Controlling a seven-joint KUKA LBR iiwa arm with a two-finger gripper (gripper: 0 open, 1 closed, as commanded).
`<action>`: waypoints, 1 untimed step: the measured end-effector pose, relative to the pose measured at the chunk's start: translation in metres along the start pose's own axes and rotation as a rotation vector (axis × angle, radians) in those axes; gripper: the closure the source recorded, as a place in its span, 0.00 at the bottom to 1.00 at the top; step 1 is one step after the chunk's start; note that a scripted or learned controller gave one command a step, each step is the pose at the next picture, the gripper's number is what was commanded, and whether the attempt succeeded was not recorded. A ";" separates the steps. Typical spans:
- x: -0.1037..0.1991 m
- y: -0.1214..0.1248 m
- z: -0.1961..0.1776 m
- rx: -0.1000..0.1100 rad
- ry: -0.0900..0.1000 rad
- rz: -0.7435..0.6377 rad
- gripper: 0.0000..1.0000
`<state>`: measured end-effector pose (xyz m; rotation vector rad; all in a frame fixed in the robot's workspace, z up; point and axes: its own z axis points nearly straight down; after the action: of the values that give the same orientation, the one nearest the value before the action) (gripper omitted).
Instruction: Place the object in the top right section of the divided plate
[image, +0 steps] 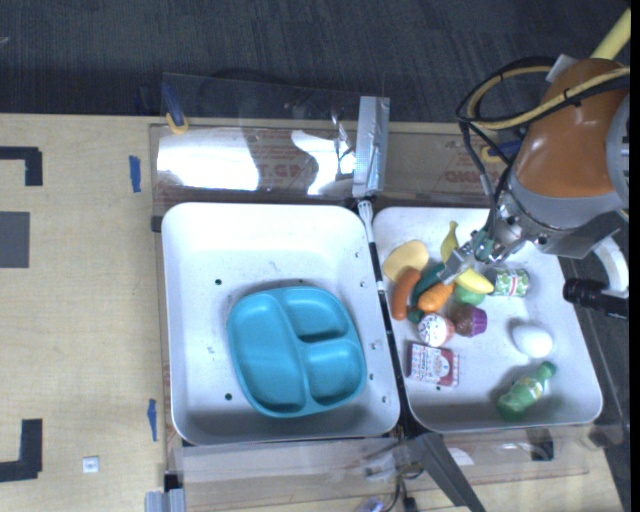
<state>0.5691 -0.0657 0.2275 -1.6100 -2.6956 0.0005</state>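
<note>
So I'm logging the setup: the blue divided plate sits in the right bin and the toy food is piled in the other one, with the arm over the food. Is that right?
Not quite. The camera view shows the blue plate in the left bin; the toy food is piled in the right bin. The rest holds: the gripper is over the food.

A light wood bench (80, 300) is seen carrying two white bins side by side, touching along the middle. The left bin (190, 260) and right bin (580, 370) are set against a clear panel (260, 150) at the back. Black marks (25, 165) and bits of blue tape (135, 172) are stuck on the bench's left part.
</note>
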 end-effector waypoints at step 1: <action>0.001 -0.099 -0.006 0.001 -0.001 -0.070 1.00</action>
<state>0.4816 -0.1115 0.2340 -1.5153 -2.7503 0.0020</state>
